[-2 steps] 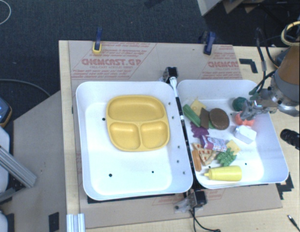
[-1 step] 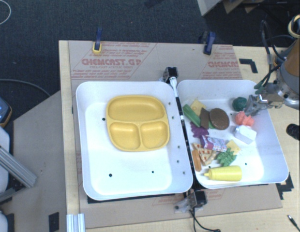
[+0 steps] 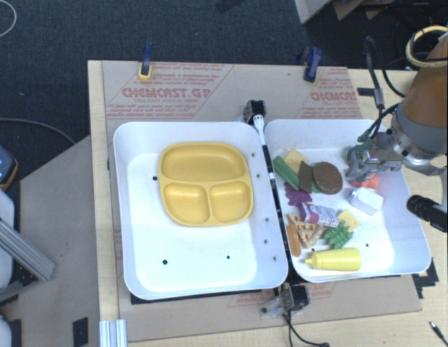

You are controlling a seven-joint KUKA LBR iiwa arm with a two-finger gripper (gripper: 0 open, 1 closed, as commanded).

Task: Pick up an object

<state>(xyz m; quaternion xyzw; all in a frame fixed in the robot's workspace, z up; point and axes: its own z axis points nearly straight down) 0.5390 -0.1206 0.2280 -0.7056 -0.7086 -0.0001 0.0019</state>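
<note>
Yellow tray [image 3: 206, 183], brown disc [image 3: 327, 178], green stick [image 3: 286, 172], yellow bottle [image 3: 334, 259].

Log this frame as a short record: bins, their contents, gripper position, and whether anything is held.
left bin: holds a yellow divided tray
right bin: holds a pile of small toy foods
items in pile: yellow mustard bottle, brown round patty, green pickle-like piece, white block, purple piece
gripper: low over the right bin's far right side, beside the patty
held object: none seen between the fingers
arm: grey with an orange band
</note>
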